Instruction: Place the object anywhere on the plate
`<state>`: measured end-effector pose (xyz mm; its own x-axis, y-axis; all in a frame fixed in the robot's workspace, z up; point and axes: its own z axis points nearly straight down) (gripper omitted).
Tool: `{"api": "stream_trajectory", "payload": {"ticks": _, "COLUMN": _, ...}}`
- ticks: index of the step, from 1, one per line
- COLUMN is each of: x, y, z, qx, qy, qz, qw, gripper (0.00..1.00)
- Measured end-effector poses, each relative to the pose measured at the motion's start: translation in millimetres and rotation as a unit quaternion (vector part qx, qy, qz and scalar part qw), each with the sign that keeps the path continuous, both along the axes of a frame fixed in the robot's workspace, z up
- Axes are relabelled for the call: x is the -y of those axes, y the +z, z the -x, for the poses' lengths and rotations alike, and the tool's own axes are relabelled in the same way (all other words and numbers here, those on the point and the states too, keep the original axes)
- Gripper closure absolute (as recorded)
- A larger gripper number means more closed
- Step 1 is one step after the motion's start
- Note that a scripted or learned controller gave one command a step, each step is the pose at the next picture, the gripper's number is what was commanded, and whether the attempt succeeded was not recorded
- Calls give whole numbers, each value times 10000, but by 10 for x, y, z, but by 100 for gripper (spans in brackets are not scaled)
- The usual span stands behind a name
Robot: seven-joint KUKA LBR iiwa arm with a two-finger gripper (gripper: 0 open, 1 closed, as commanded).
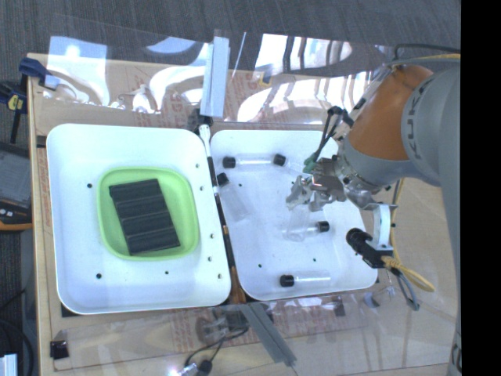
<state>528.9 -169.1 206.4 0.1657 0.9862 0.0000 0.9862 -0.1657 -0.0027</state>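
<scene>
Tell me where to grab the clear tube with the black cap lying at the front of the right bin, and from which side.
Grip the tube across its clear body, just right of the black cap, coming straight down from above. It lies flat and runs left-right along the bin floor, so the pincer should close front-to-back across its narrow width. The bin's front wall is close, so a side approach looks cramped.

Dark block [144, 216] on green plate [185, 202].

Green plate [184, 202], ridged black block [143, 215], white bins [70, 280].
</scene>
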Motion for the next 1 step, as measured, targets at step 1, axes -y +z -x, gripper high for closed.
{"api": "stream_trajectory", "payload": {"ticks": 1, "x": 1, "y": 0, "z": 0, "qx": 0, "qy": -1, "qz": 1, "qw": 10000, "gripper": 0}}
